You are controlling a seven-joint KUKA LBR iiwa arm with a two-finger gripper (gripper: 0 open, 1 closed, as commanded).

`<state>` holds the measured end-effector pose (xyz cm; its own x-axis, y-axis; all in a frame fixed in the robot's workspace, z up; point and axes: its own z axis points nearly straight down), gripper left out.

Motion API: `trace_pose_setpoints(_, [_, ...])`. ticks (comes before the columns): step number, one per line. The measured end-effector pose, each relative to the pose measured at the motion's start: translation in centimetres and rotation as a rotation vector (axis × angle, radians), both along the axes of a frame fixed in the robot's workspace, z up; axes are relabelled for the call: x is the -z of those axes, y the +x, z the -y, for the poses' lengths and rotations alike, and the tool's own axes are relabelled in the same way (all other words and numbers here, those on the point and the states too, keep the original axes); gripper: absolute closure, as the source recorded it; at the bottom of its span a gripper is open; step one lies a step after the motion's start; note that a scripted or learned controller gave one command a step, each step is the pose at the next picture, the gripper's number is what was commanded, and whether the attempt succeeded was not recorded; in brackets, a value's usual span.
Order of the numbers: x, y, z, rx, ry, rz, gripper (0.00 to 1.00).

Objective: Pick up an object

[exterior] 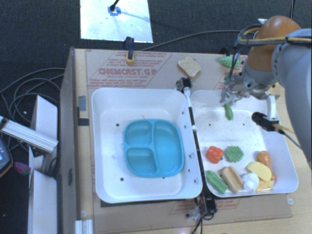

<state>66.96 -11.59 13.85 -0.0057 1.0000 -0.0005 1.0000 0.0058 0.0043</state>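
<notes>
Cardboard surface (122,72) bearing bins: tool (229,101) is hanging over (possibly pinching) an upright green vegetable (228,112); grip unclear.

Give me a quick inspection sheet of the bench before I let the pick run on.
Surface: cardboard-covered bench bearing two white bins; left bin, right bin.
Job's things: toy foods clustered at the right bin's near end, including an orange-red piece, a round green piece and a hot dog; a small green piece sits just under the claw.
Clutter: blue divided plate in the left bin; toast piece on the cardboard.
Grippers: claw over the right bin's far end; grasp unclear.
Cables: black cable beyond the bench.
Surroundings: dark carpet, pale floor panel.
</notes>
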Motion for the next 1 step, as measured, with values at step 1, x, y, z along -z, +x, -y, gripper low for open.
trace_pose_setpoints(1, [-4.68, -6.45, -6.76, 0.000, 0.002, -0.002, 1.00])
